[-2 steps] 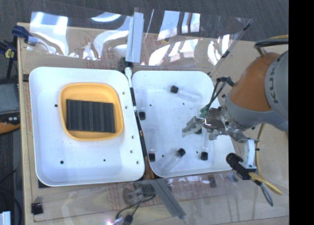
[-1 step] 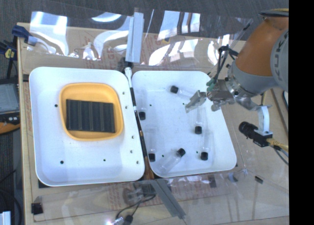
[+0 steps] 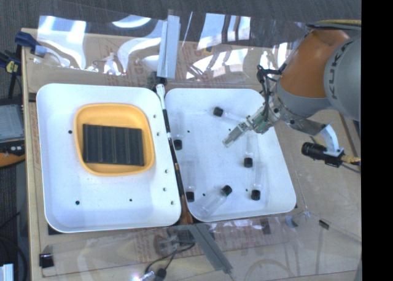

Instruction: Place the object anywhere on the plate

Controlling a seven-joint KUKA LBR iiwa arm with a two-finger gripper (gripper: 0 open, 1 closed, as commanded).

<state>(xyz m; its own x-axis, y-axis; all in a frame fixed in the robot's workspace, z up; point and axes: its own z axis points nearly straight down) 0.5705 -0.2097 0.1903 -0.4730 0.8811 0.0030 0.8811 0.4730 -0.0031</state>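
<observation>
Looking down at your bench (image 3: pixel 344 212), you've got the two white bins side by side. The left bin (image 3: pixel 55 194) carries the yellow plate (image 3: pixel 110 117), and on that plate lies a dark ribbed rectangular insert (image 3: pixel 114 145). The right bin (image 3: pixel 279 178) holds the objects: several clear plastic tubes with black caps, scattered. One tube (image 3: pixel 222 113) lies near the bin's far edge, one (image 3: pixel 249 151) stands lengthwise just below the pincer, another (image 3: pixel 216 199) lies tilted near the front edge, and one (image 3: pixel 256 183) sits by the front right corner. Your arm (image 3: pixel 319 65) comes in from the right, orange band showing, and the pincer (image 3: pixel 230 138) hangs over the middle of the right bin, slanted down toward the left. Whether it is parted or closed, I cannot tell; nothing visible sits between its tips.
</observation>
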